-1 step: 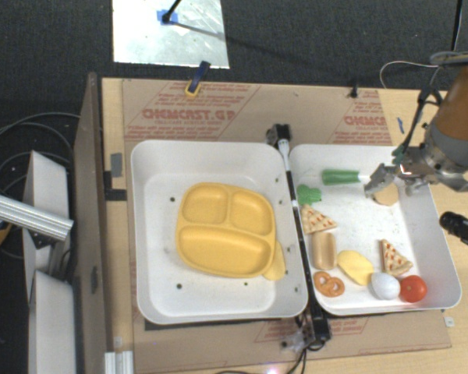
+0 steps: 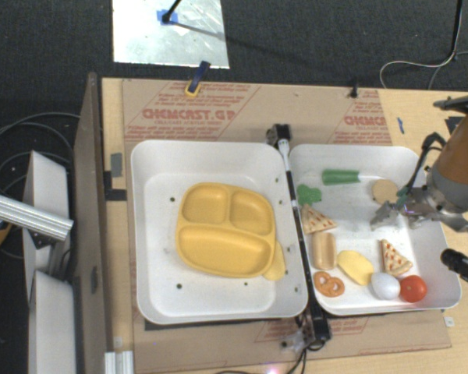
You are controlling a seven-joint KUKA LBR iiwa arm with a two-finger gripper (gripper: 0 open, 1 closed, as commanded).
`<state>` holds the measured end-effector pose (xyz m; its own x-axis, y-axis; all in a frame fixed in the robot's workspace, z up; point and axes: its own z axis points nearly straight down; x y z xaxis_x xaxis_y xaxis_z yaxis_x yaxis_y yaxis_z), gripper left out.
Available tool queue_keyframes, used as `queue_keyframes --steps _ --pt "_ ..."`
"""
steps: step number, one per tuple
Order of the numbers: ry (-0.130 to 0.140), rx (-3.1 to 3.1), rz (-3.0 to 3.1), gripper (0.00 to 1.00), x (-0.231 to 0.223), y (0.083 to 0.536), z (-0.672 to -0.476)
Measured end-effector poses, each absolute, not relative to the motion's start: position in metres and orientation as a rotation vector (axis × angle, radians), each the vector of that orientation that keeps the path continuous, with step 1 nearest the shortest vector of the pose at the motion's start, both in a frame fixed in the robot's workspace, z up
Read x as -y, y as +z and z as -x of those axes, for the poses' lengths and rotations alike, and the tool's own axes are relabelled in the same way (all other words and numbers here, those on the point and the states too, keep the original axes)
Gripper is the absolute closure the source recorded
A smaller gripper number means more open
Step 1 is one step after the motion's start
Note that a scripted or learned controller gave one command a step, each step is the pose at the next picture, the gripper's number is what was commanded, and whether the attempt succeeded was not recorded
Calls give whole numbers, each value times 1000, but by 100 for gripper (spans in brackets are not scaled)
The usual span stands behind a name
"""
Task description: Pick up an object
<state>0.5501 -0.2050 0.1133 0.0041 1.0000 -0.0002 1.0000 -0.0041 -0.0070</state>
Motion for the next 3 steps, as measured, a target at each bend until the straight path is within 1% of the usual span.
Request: queue_keyframes --steps 1,2,3 --pt "-9 2238 2213 0 156 84 -634" --pt "-5 2235 2212 0 89 86 -660" --pt "-4 2229 2218 0 93 86 -659"
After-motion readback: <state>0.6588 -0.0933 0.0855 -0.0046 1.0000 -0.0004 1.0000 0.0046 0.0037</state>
